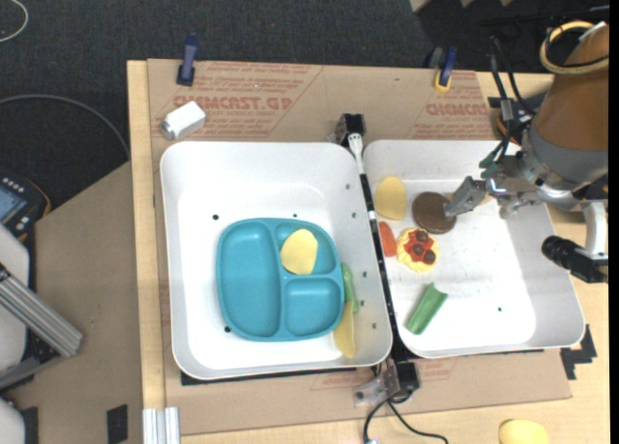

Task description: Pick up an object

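My gripper (464, 198) hangs low over the right bin (513, 321), reaching in from the right. Its tip is right beside a brown round piece (430, 212), touching or nearly so. Left of that piece lies a pale yellow piece (391, 197). Below it sit a red and yellow toy (417, 250) and a small orange-red piece (387, 239). A green cylinder (426, 309) lies tilted toward the bin's front. Nothing shows as held.
The left bin (193, 200) holds a teal divided plate (261, 282) with a yellow piece (299, 251) on it. A thin green piece (348, 287) and a yellow piece (345, 336) lie by the plate's right edge. The arm's orange band (575, 94) looms at the right.
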`<state>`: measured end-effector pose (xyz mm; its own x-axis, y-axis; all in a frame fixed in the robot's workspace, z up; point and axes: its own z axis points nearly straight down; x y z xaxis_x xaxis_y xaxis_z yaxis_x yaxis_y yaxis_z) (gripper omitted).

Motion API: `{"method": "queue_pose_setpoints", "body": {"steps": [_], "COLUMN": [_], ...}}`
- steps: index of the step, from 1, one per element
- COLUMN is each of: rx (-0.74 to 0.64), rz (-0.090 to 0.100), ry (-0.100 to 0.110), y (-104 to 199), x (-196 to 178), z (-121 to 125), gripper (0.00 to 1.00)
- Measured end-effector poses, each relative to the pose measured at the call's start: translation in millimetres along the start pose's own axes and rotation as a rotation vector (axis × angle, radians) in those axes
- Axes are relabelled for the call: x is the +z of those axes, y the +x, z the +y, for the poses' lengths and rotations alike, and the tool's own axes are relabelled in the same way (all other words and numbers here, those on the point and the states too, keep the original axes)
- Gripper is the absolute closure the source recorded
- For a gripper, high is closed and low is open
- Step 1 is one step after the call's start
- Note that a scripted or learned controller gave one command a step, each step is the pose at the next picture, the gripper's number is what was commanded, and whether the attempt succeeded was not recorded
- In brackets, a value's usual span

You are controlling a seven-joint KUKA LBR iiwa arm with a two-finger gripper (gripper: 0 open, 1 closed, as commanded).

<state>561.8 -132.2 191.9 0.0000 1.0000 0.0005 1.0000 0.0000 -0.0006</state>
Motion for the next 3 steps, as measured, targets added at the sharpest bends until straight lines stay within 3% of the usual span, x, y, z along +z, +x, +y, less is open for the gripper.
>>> {"method": "queue_pose_setpoints", "body": {"steps": [1,2,3], "rx": [-0.007,0.005,-0.006], "rz": [0.003,-0.002,-0.001], "ry": [0.003,-0.003,-0.022], "y": [73.4,25.3,92.2], "x": [7.6,-56.4,-302.3], "z": [2.7,-44.5,-34.4], "gripper": [0.0,0.0,0.0]}}
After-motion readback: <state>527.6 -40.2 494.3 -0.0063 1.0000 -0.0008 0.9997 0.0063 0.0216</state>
